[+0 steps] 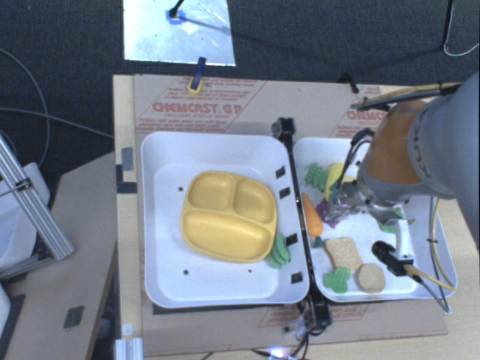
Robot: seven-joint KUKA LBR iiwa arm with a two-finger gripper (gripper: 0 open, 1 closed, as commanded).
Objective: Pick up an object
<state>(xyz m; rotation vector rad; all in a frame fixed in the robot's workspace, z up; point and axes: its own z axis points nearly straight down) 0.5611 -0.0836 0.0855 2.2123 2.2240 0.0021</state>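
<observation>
The left bin (161, 201) holds a yellow three-compartment plastic plate (227, 216) near its middle, with a ribbed green piece (280, 250) at the plate's right edge. The right bin (427, 287) holds a smooth orange carrot (312, 214) along its left wall, a bumpy green piece (317, 176) toward the far left corner, a speckled bread slice (343, 252), a round tan piece (370, 277) and another green piece (337, 279) by the near wall. The gripper (335, 205) sits low beside the carrot; I cannot tell its state
</observation>
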